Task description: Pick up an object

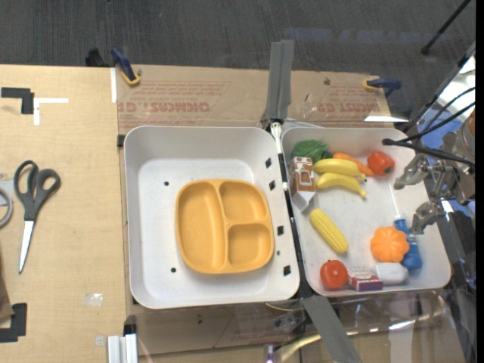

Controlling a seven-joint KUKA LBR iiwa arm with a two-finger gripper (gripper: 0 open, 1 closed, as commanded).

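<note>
End effector [425,195] position: at the right rim of the right bin [344,237], metal parts hanging over the wall there. From my remote seat I cannot tell its state.

Right bin contents, none of them gripped. A yellow banana [340,174] lies near the back wall, with a green leafy item [308,150] behind it and a small brown carton [304,174] touching its left end. A red pepper [380,162] sits at the back right, near the end effector. A corn cob [329,229] lies on a slant in the middle, with bare white floor on both sides of it. An orange pumpkin [389,243] sits against the right wall, with a blue piece [408,254] just beside it. A red tomato [333,274] and a small box [364,281] crowd the front rim.

Left bin [144,225] holds a yellow divided plate [224,226], centred, with a clear margin to every wall.

Scissors [30,203] lie on the surface [60,278], well apart from both bins.
</note>
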